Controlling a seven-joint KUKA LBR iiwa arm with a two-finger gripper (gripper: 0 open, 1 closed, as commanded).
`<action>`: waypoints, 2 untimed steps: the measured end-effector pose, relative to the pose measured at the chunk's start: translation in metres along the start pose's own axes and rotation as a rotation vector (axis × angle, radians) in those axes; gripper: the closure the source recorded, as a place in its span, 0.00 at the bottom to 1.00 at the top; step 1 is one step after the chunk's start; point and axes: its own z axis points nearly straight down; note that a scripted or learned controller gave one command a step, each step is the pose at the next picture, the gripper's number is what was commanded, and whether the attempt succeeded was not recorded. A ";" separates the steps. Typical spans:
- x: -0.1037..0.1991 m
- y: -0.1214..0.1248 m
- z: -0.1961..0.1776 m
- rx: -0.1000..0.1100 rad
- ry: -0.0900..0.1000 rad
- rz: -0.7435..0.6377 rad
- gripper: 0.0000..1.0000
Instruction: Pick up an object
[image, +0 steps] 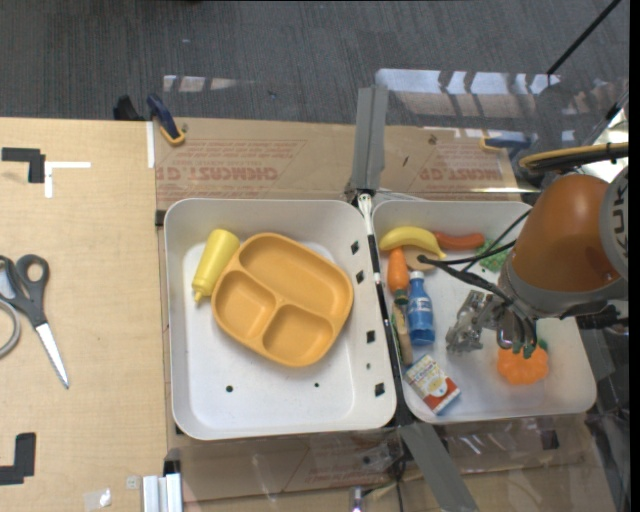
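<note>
While the arm reaches in from the right, both bins are seen from above at a slant.
Arm: grey body (612, 215) with orange band (560, 238) is seen over the right bin (570, 400).
Gripper: (500, 325) is hung low over the right bin, just beside the orange toy.
Fingers: state cannot be told; metal parts are blurred and mixed with cables.
Orange toy: (524, 366) is found near the bin's right front, touching or just under the gripper tip; which, cannot be told.
Blue bottle: (420, 310) is laid along the bin's left side.
Banana: (410, 238) is placed at the bin's back left.
Carrot: (398, 268) is set just under the banana.
Red sausage: (460, 241) is seen beside the banana.
Small carton: (433, 384) is laid at the front left.
Left bin: (270, 410) is occupied by a yellow divided tray (283, 297) and a yellow bottle (213, 262) touching its left edge.
Scissors: (38, 310) are left on the bench, well apart.
</note>
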 end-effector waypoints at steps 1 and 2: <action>-0.024 -0.055 -0.072 0.000 -0.003 -0.642 1.00; -0.024 -0.055 -0.072 0.000 -0.003 -0.642 0.00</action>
